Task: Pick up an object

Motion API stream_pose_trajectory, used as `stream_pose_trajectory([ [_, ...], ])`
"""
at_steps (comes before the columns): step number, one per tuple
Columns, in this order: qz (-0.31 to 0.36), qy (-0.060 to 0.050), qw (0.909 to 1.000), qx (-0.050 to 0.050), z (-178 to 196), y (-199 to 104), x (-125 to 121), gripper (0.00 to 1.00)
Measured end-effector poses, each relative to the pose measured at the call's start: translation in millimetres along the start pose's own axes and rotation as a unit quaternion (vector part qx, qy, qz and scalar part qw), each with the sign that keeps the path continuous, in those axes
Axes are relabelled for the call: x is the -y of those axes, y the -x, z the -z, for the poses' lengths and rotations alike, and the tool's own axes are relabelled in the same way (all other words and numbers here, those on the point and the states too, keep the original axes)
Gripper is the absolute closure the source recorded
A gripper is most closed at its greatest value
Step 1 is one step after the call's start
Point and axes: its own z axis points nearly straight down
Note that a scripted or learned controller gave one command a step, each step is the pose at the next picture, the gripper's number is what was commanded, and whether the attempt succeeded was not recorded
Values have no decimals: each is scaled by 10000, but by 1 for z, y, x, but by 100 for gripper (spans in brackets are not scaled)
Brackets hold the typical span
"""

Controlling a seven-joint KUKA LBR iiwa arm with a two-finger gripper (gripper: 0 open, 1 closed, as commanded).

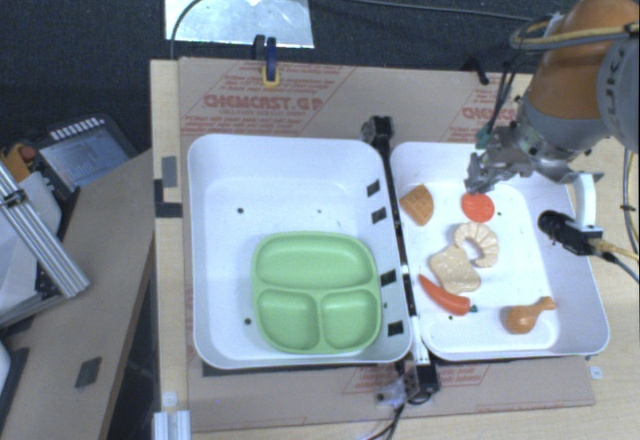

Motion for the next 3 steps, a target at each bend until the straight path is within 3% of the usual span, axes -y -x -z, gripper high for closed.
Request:
stream_pose_trajectory([
  [1, 4, -6, 10000, -5, -5, -53, 18, 100],
  [3, 14, 5, 10000, -3, 8, -169, 32, 100],
])
